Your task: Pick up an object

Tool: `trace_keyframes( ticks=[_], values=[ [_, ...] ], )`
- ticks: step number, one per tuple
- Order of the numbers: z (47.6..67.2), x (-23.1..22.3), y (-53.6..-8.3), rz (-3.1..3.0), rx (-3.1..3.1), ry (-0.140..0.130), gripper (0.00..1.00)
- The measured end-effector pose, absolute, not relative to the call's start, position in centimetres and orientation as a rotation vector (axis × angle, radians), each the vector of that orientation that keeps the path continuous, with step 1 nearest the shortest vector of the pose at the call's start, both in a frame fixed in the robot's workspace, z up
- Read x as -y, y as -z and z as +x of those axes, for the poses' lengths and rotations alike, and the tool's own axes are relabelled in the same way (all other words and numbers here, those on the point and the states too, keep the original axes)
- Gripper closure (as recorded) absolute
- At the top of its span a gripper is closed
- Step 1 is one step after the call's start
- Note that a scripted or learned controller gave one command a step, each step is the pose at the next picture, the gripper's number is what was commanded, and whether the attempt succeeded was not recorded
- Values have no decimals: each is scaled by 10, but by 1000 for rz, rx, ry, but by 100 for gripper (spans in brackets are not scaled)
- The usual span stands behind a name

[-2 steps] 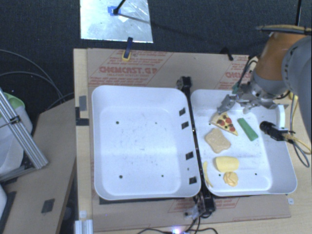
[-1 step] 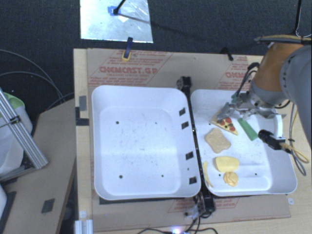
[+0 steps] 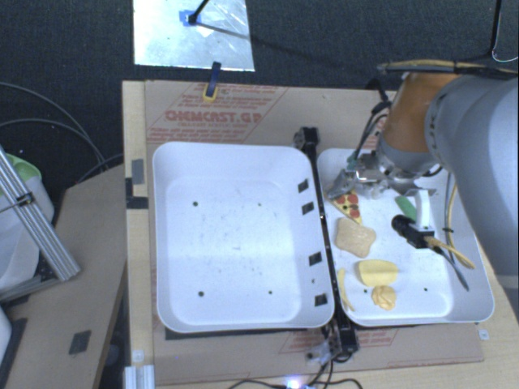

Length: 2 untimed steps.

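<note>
Dark carpet (image 3: 65,39) surrounds the worktop (image 3: 138,298). A reflective metal sheet (image 3: 195,23) lies on the carpet beyond the worktop's far edge. A brown board (image 3: 219,116) with red lettering covers the worktop and carries two shallow white bins side by side. A blue and yellow clamp (image 3: 212,79) sits at the board's far edge. An aluminium frame (image 3: 36,225) stands at the left of the view.

The left bin (image 3: 235,233) and the right bin (image 3: 442,286) meet along a row of black clips (image 3: 312,209).

The arm (image 3: 478,128) reaches in from the right, with its orange band (image 3: 413,104) above the wrist. The tool (image 3: 342,189) is low over the far left corner of the right bin, pointing toward the dividing wall. Whether the tool is open or closed cannot be determined from this view. No object is seen gripped in it.

Objects for the task all lie in the right bin:
- A pizza slice (image 3: 348,206) lies just beside the tool tip, on its near side. Contact between the two cannot be confirmed.
- A tan piece (image 3: 355,238) lies just nearer the camera than the pizza slice.
- A yellow block (image 3: 378,271) lies near the tan piece, further toward the front wall.
- An orange lump (image 3: 384,297) touches or almost touches the yellow block's front edge.
- A pale strip (image 3: 344,288) lies along the left wall, beside the yellow block.
- A green item (image 3: 405,207) lies under the wrist, partly hidden.
</note>
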<state>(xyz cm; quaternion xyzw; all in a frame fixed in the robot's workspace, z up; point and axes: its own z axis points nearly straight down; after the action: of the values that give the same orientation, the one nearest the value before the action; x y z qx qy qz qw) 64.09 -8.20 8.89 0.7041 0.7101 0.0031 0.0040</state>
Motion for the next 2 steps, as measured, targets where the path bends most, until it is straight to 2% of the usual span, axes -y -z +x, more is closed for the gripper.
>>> trace_keyframes(
  ticks=[1,2],
  values=[
    [671,148,-89,2221,-2222,-5,0],
    [643,113,-90,2209,-2218,-12,0]
  ],
)
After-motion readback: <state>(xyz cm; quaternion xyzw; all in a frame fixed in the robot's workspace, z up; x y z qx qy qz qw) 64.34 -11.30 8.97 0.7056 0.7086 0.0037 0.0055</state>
